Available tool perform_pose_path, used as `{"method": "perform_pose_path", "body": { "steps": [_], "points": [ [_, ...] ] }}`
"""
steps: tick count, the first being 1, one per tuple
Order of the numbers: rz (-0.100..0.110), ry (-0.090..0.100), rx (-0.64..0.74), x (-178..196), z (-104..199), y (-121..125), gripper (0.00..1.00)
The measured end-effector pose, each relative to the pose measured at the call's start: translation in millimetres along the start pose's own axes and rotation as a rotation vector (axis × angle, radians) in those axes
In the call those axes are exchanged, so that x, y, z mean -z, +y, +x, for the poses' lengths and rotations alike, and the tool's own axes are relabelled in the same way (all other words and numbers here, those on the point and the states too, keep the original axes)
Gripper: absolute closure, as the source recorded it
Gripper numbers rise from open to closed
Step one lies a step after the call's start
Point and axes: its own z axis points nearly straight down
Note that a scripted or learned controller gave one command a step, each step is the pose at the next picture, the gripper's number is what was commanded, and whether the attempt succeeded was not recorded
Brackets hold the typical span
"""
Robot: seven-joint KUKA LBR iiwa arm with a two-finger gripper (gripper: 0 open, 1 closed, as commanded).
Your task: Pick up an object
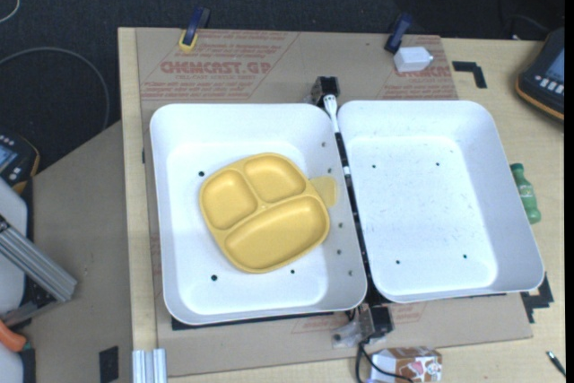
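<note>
Inside left bin [170, 193] — yellow plate [263, 211].

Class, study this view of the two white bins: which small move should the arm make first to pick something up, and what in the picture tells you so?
Probably reach over the left bin and descend toward the yellow divided plate, aiming at its rim. It lies flat there, so an edge likely offers the best grip.
</note>
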Motion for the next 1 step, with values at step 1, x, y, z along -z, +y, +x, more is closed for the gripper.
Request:
{"method": "perform_pose_path", "body": {
  "steps": [1],
  "points": [
    [0.021,0.011,0.001,6.9,43.1,-65.8,0.00]
  ]
}}
